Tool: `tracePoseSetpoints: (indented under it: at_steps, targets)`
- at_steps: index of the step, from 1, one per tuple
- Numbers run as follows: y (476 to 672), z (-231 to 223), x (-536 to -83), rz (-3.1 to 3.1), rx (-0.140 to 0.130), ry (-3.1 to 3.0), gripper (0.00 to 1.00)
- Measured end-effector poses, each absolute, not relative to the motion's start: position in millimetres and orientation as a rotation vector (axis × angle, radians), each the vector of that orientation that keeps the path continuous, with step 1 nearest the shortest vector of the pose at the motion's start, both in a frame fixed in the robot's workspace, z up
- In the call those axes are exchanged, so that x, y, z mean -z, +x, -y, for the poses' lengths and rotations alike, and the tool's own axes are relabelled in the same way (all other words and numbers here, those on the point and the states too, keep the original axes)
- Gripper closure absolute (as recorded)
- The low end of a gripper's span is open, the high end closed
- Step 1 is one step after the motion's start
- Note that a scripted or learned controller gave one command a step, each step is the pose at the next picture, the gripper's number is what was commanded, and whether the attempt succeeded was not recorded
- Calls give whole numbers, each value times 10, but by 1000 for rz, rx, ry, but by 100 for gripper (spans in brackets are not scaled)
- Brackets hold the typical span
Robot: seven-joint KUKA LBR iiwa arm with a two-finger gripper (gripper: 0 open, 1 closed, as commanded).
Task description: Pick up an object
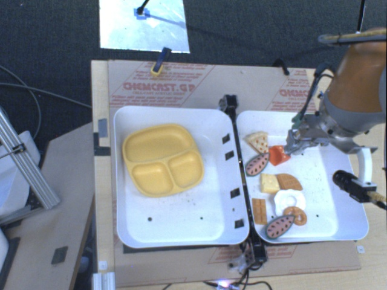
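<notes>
Here, small red-orange toy piece [277,156] by fingers [292,145].

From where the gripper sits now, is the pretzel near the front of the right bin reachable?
Probably yes. The gripper hangs over the red piece, and the pretzel lies uncovered beside the fried egg with open space above it.

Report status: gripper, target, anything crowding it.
Gripper low in right bin, at the red piece; grasp unconfirmed. Pizza slice and cheese block close by. Yellow tray in left bin.
</notes>
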State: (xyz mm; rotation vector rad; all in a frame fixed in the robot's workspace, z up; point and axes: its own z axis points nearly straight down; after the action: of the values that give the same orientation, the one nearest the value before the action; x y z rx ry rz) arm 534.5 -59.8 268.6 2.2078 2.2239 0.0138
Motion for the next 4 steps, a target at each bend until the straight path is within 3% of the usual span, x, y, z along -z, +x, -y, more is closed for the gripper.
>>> tracePoseSetpoints:
  at_steps: [1,2,3,4]
  targets:
    - [4856,306,-2614,-2228,-1,2216,100]
    - [4874,30,-2662,-2229,-4,2213,100]
    - [4875,-577,-3547,-2231,-14,2205,100]
    - [4879,-539,-3612,-2230,-6,2208,100]
